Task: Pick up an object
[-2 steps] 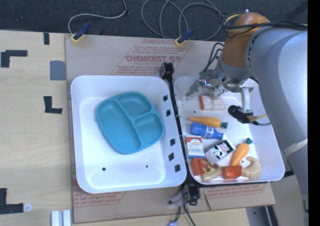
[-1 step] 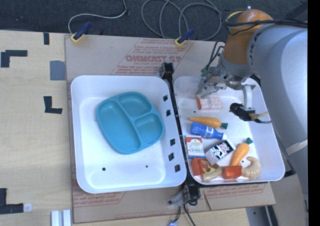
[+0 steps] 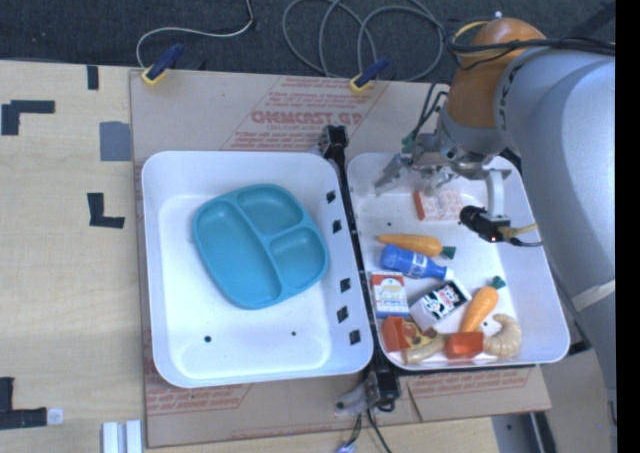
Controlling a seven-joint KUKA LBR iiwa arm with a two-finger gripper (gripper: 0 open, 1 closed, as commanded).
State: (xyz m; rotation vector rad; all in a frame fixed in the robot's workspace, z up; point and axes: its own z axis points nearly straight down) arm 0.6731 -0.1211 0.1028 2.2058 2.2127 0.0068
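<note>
**Figure.** Bench with two white bins, seen from above at a slant.

The gripper [image 3: 418, 181] hangs over the upper part of the right bin [image 3: 556, 333]. Its fingers [image 3: 386, 179] are spread apart with nothing between them.

The packet [image 3: 432, 204] is the object closest to the gripper. It lies just below it in the frame, on the bin floor and apart from the fingers. It is small, red and pale. Its red edge runs roughly top to bottom of the frame, and the rest of its outline is too blurred to tell.

Other objects lie below the packet:
- **Upper carrot** [image 3: 408, 241]: long axis almost left to right, green end toward the right.
- **Bottle** [image 3: 410, 262]: blue, just beneath the upper carrot and parallel to it, narrower end to the right.
- **Lower carrot** [image 3: 479, 310]: on a diagonal, green top toward the upper right.
- **Red box** [image 3: 389, 293] and **black box** [image 3: 441, 300]: side by side between the bottle and the bin's lower edge.
- **Red blocks** [image 3: 465, 345], a yellowish piece [image 3: 425, 347] and a tan curved piece [image 3: 505, 336]: crowded along the lower edge, touching or nearly so.

The floor beside the packet is bare, and the upper carrot is its closest neighbour.

The left bin [image 3: 160, 341] holds a blue divided plate [image 3: 262, 244], lying flat and turned at an angle.
</note>
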